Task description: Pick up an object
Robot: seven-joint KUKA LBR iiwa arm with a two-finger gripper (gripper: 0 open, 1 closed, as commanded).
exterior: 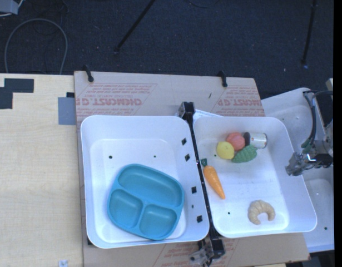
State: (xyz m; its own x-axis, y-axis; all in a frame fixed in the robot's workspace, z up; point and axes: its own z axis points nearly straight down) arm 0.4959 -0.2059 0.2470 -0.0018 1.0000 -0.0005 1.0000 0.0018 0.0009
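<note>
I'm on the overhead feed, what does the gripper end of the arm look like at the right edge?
The gripper is a small grey metal assembly with dark parts, just outside the right bin. A thin dark cable curves down to it from above.

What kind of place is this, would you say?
Probably a robotics lab bench for pick-up tests: two white bins taped onto cardboard, toy food such as a carrot and croissant, and loose cables on the dark floor.

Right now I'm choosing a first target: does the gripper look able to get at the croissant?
Probably yes. The croissant lies alone in the right bin, apart from the carrot, and the gripper sits just past that bin's right rim.
</note>
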